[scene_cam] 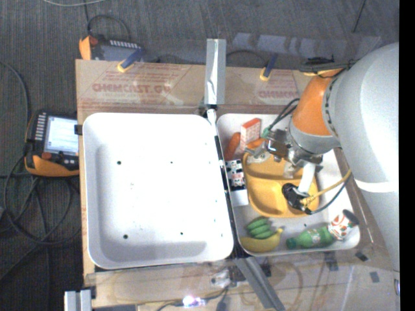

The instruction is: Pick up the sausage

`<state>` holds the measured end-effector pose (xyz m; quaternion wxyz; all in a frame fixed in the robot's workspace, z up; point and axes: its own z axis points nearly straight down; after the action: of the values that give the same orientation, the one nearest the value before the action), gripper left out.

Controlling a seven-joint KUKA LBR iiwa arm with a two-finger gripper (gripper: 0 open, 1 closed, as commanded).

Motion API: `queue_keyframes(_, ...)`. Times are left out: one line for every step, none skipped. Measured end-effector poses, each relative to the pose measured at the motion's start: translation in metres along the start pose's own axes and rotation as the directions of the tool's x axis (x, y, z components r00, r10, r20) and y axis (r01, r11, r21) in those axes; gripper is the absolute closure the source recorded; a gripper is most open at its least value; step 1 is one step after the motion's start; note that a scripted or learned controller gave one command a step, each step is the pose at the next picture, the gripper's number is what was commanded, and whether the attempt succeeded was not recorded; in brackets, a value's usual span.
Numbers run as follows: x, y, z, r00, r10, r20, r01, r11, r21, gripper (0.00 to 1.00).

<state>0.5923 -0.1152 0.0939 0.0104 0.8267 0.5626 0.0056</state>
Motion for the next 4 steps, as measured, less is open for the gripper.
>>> queue_keyframes(0.003,0.054,0.006,1.000,-0.013,0.023,0.011,0.998,0.059,0.00)
queue_keyframes(-0.001,0.066,0.008,0.998,0.058,0.033,-0.060,0.995,0.082,0.00)
queue_keyframes(0.004,0.064,0.006,0.997,0.064,0.042,-0.067,0.995,0.070,0.00)
queue_keyframes(0.021,0.062,0.004,0.992,0.116,0.038,-0.118,0.992,0.051,0.00)
